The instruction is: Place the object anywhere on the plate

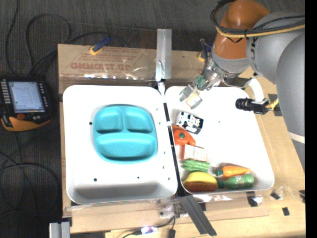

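Observation:
A light blue divided plate lies in the middle of the left bin. My gripper hangs over the far left corner of the right bin, open with nothing between its fingers. Just below it lies a small black-and-white box. Along the right bin's left and front sides lie an orange carton, a white-and-red packet, a yellow-and-red fruit, a carrot and a green vegetable.
A raised divider separates the two bins. A black fitting sticks in at the right bin's far right rim. A handheld controller lies on the floor at the left. The grey arm fills the upper right.

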`<state>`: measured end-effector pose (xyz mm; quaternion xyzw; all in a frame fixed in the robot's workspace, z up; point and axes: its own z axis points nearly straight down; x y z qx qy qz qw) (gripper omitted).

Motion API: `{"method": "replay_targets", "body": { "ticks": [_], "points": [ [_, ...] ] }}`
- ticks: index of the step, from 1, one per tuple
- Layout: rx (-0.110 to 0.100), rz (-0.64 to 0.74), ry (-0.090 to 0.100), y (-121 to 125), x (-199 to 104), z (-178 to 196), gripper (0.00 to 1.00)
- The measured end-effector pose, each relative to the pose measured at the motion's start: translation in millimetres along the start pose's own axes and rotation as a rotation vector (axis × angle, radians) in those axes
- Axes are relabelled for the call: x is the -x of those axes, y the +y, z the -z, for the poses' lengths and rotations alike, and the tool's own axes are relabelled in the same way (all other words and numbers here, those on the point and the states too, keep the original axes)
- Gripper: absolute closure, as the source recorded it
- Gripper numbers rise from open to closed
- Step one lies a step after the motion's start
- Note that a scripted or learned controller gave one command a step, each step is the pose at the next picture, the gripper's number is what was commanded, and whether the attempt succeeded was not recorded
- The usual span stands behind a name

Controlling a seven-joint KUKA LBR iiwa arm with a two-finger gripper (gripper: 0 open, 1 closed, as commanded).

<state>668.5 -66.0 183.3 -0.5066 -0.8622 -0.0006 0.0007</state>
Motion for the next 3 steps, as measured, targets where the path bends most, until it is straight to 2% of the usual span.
{"method": "replay_targets", "body": {
  "ticks": [1,2,3],
  "points": [
    [-0.001,0.059,-0.001,11,-83,0,1.0],
    [-0.002,0.158,-0.001,11,-168,0,1.0],
    [-0.001,0.158,0.0,11,-168,0,0.0]
  ]
}}
